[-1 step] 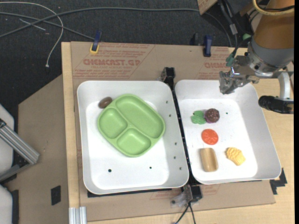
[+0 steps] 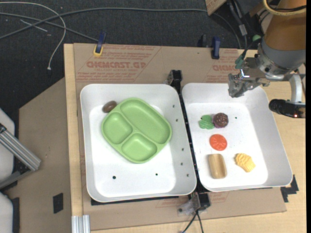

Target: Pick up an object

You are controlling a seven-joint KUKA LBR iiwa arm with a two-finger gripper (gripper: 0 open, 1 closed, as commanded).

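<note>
While the gripper (image 2: 238,88) hangs over the far edge of the right bin (image 2: 274,144), near its upper rim, every pickable thing in that bin lies toward the near side of it, below the gripper in the view and mostly a little to the left. Whether the gripper is open or closed I cannot tell; it reads as a dark cluster at this angle, and nothing is visibly held in it.

Nearest is a pair touching each other: a small green leafy toy (image 2: 206,123) and a dark maroon round piece (image 2: 221,120) (a berry or plum, perhaps). Just beyond them sits an orange-red disc (image 2: 218,142), then a tan bread-like roll (image 2: 217,165) and a yellow ridged piece (image 2: 245,162) side by side near the front rim.

Only the roll has a clear long axis, running from far to near, roughly in line with the bin's side walls. The round pieces offer no preferred direction.

In the left bin (image 2: 92,144) a green divided plate (image 2: 136,129) lies tilted, with a small brown object (image 2: 109,106) just beside its upper left corner, well apart from the gripper.
</note>
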